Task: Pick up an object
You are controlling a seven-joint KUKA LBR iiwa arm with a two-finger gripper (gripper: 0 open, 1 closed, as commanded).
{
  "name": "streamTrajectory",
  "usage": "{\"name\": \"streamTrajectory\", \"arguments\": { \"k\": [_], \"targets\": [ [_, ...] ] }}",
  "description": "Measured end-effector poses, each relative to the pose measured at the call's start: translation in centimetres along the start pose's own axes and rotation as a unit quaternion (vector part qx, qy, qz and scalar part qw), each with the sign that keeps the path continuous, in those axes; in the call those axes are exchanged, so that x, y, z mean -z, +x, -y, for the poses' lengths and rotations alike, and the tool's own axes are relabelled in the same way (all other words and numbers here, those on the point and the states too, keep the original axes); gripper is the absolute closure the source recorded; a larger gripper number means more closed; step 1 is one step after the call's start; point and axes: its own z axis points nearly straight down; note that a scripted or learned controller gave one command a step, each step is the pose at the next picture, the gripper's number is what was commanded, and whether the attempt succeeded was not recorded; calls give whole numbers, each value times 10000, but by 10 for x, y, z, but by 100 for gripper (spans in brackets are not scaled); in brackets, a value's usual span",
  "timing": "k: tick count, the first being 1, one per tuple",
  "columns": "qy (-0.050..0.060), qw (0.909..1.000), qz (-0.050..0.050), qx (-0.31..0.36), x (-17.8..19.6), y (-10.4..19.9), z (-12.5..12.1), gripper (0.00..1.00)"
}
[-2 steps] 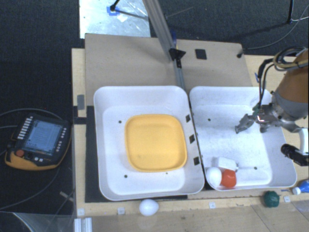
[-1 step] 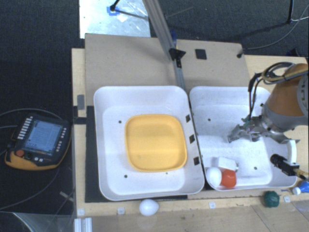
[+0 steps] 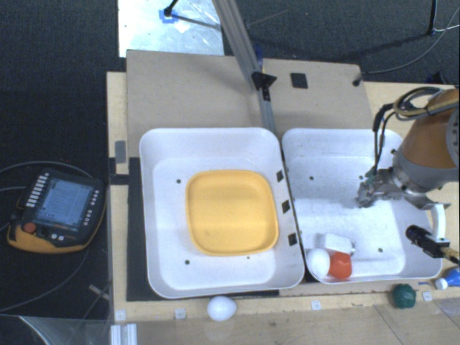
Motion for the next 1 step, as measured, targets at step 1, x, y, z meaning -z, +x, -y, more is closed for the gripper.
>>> {"name": "streamTrajectory", "arguments": {
  "k": [1],
  "targets": [
    [-17,10000,5,-2,59,-6,5,100]
  ]
}}
